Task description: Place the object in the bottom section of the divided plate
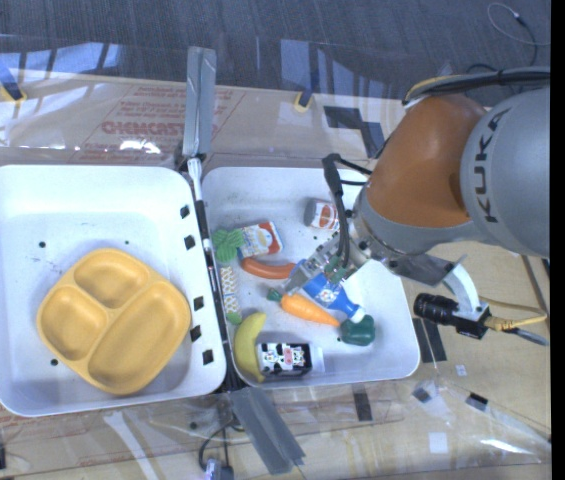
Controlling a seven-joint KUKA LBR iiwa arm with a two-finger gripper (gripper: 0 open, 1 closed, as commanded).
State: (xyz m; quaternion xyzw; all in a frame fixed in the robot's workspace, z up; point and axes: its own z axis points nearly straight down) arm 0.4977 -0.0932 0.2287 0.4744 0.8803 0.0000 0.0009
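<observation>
Yellow three-section plastic plate (112,318) waits at nine o'clock; my gripper (330,265) hovers over the blue bottle (324,290), grip state I can't tell. I'd centre before descending.

The arm (482,183) was a thick grey casing with a broad, rounded orange band and dark letters "KUKA" down its side. Below the band sat a grey collar, and the small metal claw (330,266) looked dull silver.
</observation>
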